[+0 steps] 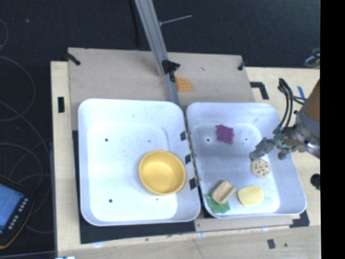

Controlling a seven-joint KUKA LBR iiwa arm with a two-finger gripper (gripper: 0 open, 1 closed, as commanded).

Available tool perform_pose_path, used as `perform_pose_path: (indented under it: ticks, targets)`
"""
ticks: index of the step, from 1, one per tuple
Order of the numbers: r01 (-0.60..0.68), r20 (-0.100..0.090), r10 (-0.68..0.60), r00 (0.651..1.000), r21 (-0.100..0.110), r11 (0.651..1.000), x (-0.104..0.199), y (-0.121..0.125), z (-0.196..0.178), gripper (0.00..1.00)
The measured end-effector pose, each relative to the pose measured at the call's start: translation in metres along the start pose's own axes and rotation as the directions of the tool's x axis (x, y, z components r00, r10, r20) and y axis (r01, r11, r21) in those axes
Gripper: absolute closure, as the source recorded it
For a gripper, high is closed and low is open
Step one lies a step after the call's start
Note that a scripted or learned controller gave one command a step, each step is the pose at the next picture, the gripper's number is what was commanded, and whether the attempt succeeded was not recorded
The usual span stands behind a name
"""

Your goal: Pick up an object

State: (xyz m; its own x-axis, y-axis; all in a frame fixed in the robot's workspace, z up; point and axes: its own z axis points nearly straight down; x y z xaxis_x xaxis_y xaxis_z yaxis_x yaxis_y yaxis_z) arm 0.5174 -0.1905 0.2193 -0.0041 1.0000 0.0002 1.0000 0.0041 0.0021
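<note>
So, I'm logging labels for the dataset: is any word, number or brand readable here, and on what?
None can be read.
The small orange tag behind the two shallow white bins: too blurred to read.
The lit blue screen of the handheld device at the left edge: too small to read.

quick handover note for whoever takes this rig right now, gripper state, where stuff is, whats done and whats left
Gripper: over the right bin, just above the round speckled disc; nothing seen between its fingers, and open or shut is unclear.
Right bin also holds a purple piece near the back, a tan block on a green piece, and a yellow lump at the front.
Left bin: yellow bowl.
Done: nothing lifted.
Left: grasp and lift one object; the disc is nearest.
</note>
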Motion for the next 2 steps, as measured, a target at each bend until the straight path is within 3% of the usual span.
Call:
perform_pose_path:
  ticks: [1,2]
  targets:
    - [-0.002,0.000,0.002,1.000,-0.001,1.000,0.000,0.000,0.000,0.00]
    - [-0.005,0.000,0.004,1.000,0.007,1.000,0.002,-0.003,0.063,0.00]
